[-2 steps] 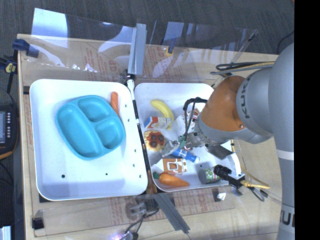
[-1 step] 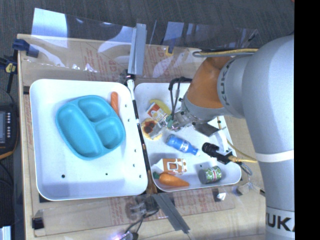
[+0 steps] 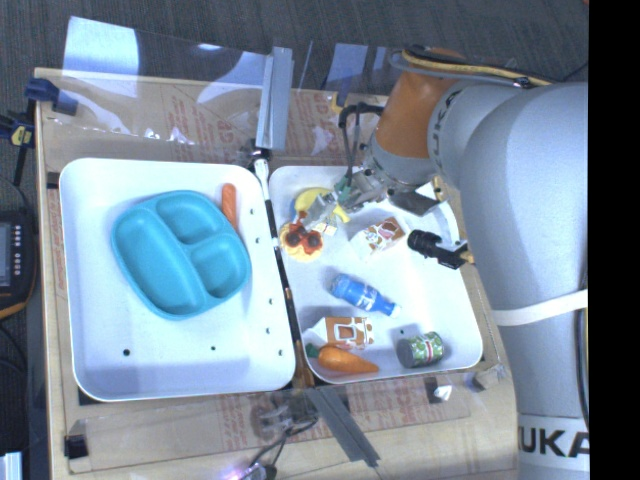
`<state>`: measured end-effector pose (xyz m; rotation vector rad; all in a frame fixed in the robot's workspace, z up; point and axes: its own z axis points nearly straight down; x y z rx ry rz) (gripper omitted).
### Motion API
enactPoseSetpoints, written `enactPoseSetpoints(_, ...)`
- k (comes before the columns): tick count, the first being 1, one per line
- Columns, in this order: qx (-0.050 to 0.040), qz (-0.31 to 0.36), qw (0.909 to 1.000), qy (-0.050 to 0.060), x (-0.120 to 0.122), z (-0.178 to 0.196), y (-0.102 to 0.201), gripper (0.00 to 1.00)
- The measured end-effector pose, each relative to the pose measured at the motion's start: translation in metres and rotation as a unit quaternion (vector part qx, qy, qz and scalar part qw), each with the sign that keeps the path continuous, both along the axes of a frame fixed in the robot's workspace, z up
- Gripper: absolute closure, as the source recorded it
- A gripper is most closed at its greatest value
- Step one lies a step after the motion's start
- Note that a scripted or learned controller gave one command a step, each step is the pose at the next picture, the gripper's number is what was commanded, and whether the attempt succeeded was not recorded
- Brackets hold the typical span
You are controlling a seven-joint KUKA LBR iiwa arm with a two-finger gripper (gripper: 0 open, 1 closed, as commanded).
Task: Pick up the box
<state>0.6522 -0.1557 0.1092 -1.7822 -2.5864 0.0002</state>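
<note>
1. Grey arm's two-finger gripper (image 3: 335, 206) sits low in the right white bin (image 3: 455, 308), at its far end, over a yellow banana-like piece (image 3: 312, 199). Can't tell how the claw is set, too much clutter there.
2. The small white-and-orange carton box (image 3: 349, 332) lies near the bin's front edge, well apart from the gripper, touching the orange carrot (image 3: 343, 361).
3. Blue plastic bottle (image 3: 360, 295) is between the gripper and the box.
4. Green can (image 3: 421, 349) sits right of the box.
</note>
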Motion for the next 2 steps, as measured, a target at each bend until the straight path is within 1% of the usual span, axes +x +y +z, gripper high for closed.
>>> enactPoseSetpoints(1,0.0007,0.104,0.9945,0.002,-0.058,-0.018,0.014,0.0)
enactPoseSetpoints(2,0.0012,0.112,0.9937,0.005,-0.009,-0.015,0.001,0.0)
